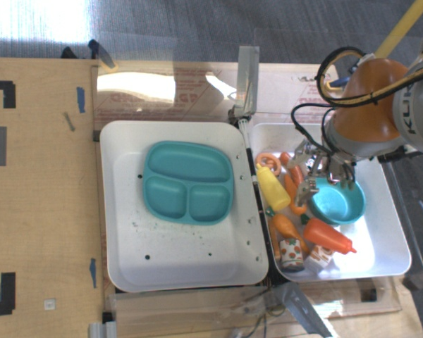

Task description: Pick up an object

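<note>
In the camera view, the grey arm with its orange band (366, 101) reaches in from the upper right, and its two-finger gripper (311, 182) hangs low over the right shallow white bin (391, 220); whether it is clenched or released cannot be told. Just beside it sits a round teal plastic bowl (338, 204). Left of the bowl lie a yellow plastic corn cob (273, 189) and an orange plastic carrot (329, 236). The left white bin (120, 210) holds a teal three-compartment plate (188, 182) at centre frame.
</note>
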{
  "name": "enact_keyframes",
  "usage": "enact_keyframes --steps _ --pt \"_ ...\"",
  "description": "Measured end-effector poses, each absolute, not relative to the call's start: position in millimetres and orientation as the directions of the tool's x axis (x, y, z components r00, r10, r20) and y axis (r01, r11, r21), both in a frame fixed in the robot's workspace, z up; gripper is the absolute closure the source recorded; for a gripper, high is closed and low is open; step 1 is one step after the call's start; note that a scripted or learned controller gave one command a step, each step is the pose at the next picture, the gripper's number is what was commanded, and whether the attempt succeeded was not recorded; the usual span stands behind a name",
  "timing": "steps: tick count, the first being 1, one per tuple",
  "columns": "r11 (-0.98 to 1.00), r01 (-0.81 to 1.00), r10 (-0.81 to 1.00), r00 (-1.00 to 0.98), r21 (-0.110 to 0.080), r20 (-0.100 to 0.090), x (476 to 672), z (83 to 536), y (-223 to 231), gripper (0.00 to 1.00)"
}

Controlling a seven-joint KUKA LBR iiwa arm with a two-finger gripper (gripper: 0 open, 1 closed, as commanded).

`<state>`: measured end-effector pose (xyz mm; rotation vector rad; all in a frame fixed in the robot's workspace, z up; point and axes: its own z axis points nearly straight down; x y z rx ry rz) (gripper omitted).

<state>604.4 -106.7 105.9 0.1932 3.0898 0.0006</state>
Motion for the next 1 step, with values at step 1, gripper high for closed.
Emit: enact_keyframes --steps 1 --pt "0.986 0.167 0.167 -0.985 0.006 -0.049 594.2 106.0 -96.6 0.0"
